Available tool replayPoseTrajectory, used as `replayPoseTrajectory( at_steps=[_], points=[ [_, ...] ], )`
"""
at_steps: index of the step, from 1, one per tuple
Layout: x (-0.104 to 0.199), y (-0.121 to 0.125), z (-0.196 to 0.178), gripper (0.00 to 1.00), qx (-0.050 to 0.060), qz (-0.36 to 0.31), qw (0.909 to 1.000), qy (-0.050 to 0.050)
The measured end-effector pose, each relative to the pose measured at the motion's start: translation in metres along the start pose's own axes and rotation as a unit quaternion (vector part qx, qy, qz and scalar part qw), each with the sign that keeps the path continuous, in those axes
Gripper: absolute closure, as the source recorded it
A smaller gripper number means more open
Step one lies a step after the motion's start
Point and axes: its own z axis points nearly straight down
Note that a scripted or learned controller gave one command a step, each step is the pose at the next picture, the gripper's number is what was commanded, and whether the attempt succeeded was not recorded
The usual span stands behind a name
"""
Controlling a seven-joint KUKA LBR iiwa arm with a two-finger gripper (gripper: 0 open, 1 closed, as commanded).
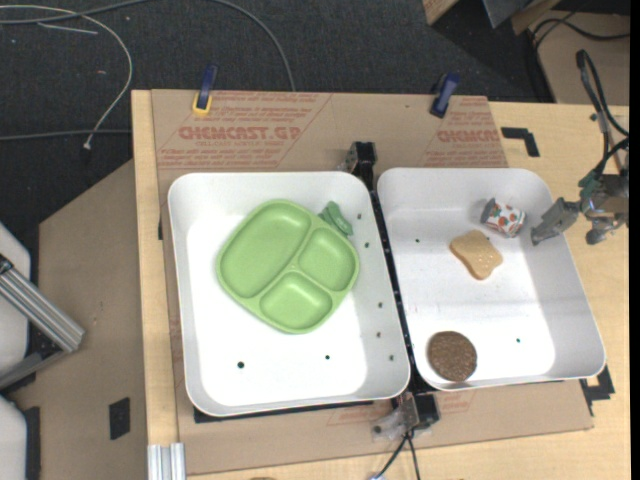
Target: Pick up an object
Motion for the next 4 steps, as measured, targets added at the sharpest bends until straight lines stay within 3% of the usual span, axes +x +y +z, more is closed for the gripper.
replayPoseTrajectory(
  at_steps=[1, 3, 4],
  points=[
    [0.002, 0.010, 0.053, 0.00, 0.003, 0.000, 1.0000, 0.001],
    [0.000, 0.001, 0.151, 0.00, 0.003, 0.000, 1.0000, 0.001],
    [-0.001, 0.003, 0.136, 1.00, -0.001, 0.000, 1.0000, 0.000]
  ],
)
